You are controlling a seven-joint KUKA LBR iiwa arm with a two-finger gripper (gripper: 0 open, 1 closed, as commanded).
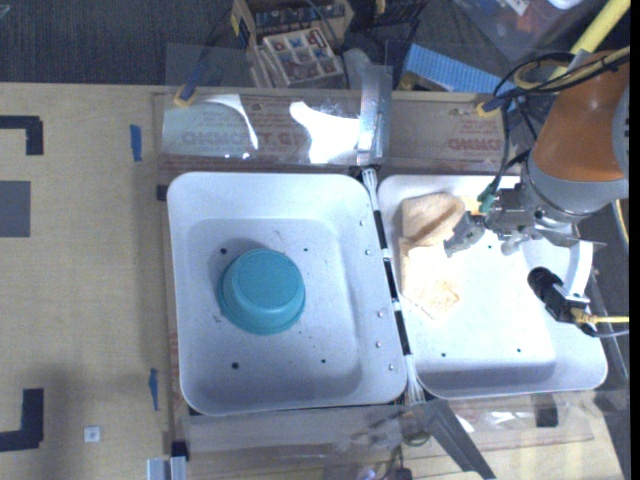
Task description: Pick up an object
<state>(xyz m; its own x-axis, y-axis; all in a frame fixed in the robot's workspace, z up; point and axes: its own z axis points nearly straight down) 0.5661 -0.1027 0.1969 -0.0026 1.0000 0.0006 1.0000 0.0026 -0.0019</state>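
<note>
Camera view from above, looking down at a slant on two shallow white bins set side by side on a wooden bench. The left bin [190,218] holds a teal bowl [262,290], upside down, near its middle. The right bin [520,353] holds a tan, bread-like lump [430,215] in its upper left corner, with a pale flat scrap [432,290] just below it. The grey arm with its orange band [585,128] reaches in from the right — its gripper [466,236] hangs over the upper part of the right bin, just beside the tan lump's right edge. Whether the gripper is open or closed cannot be told, and nothing visibly sits in its grasp.
</note>
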